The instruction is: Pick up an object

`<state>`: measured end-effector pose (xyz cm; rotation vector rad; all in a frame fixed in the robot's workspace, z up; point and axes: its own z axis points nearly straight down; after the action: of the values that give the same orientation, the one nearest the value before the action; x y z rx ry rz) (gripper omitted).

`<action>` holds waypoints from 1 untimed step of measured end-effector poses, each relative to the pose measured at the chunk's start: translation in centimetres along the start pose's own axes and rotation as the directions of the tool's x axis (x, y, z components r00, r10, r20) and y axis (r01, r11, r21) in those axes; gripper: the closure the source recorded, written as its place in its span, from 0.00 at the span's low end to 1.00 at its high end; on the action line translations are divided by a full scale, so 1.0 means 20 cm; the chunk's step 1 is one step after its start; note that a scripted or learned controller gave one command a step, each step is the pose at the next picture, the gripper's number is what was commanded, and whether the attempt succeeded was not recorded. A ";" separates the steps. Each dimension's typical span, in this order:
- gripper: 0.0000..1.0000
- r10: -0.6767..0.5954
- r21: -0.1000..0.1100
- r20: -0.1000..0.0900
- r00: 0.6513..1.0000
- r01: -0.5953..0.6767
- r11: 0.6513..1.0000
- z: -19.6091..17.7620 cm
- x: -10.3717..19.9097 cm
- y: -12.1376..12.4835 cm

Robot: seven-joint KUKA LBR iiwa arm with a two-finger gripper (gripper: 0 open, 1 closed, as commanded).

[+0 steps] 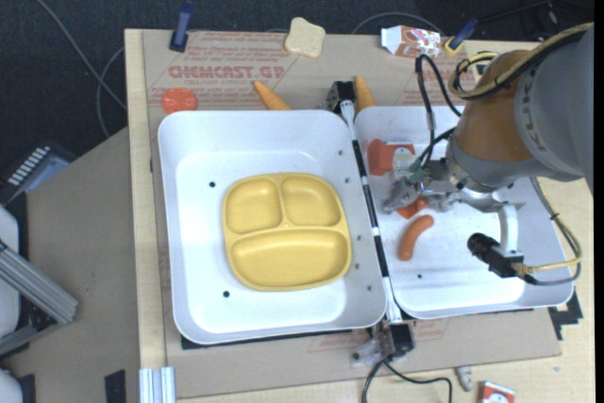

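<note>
Right now my gripper hangs low in the right bin, near its left wall; I cannot tell its state from this angle. Just below it, toward the bin's front, lies an orange sausage, its long axis slanting from upper right to lower left. A red block sits just behind.

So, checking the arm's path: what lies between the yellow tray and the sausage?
In the camera view, the bins' adjoining rims lie between the tray and the sausage; otherwise bare white bin floor.
</note>
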<state>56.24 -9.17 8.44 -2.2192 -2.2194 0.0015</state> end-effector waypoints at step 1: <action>1.00 0.000 -0.001 0.001 1.000 0.000 1.000 -0.05 0.00 0.00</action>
<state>56.26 -9.18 9.41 -2.2207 -2.2199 0.0007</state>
